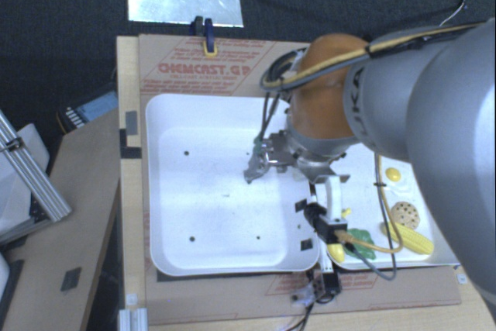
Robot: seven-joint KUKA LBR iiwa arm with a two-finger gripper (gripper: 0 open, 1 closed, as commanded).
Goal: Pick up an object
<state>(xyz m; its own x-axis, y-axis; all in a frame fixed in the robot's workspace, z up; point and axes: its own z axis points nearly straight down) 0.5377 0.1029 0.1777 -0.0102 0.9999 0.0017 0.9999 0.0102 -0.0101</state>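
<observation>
Two shallow white bins are seen side by side on the bench. The left bin (194,244) is viewed almost whole, while the right bin (387,263) is covered for the most part by the grey arm (434,112), which reaches in from the right with its orange band (325,89) above the wrist. The gripper (254,169) is held over the right part of the left bin, near the wall between the two bins. Whether something is gripped cannot be told. The objects for picking are found in the near part of the right bin: a yellow corn cob (412,239), a round cookie (403,213) just beside it on the far side, a green object (361,243) to the left, and a small yellow piece (394,175) farther away. A cardboard sheet (201,67) is laid under the bins.
</observation>
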